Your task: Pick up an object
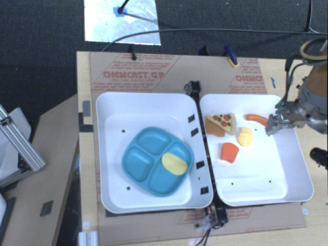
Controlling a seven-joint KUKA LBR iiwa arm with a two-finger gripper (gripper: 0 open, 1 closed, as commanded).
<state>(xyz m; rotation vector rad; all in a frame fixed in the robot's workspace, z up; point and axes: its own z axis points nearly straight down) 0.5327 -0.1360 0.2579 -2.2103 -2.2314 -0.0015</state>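
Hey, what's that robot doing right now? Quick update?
Pincer over right bin, near hot dog. Nothing seen between its tips. Pizza slice, corn, red piece lie loose nearby.

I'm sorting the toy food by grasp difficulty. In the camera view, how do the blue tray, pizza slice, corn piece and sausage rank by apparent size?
Largest to smallest:
1. Blue tray, by far
2. Pizza slice
3. Corn piece and sausage: too alike to rank; the sausage is longer but thinner.
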